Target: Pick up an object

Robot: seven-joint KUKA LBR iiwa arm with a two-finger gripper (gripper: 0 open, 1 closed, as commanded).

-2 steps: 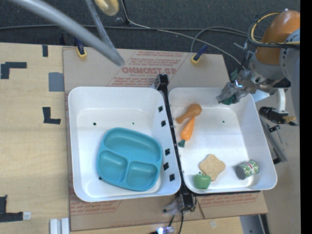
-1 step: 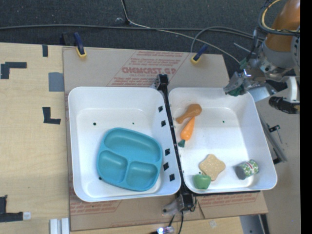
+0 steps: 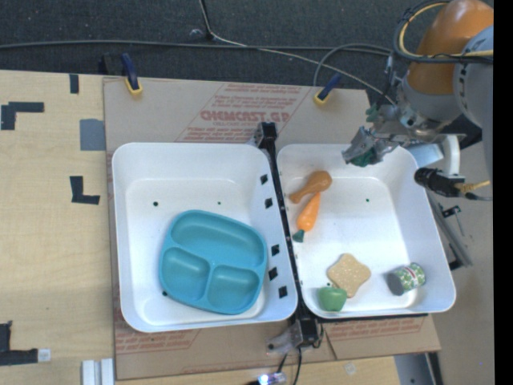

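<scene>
**A:** Zero objects picked so far, going by this frame. The gripper [image 3: 365, 152] sits at the upper right of the frame, over the top rim of the right bin [image 3: 417, 215], and there's something dark greenish at its tip. Could be the fingertips themselves, could be something else, too small to call.

**B:** So are the jaws open or shut?

**A:** Honestly can't tell, the tip is a blurry clump from this angle. I wouldn't say it's holding anything.

**B:** What's available to grab?

**A:** All in the right bin: a brown drumstick-looking piece [image 3: 312, 185] near the upper middle, an orange carrot [image 3: 308, 212] just below it and touching or nearly so, a slice of toast [image 3: 349, 273] lower down, a green pepper-ish thing [image 3: 332, 298] right beside the toast at the bottom edge, and a small can [image 3: 407, 278] in the lower right corner. The left bin [image 3: 144, 183] has a teal divided plate [image 3: 213, 261].

**B:** So basically everything's left to do?

**A:** My read, yeah. Choosing a target, coming down, closing and lifting all look undone. The drumstick piece is nearest the gripper.
</scene>
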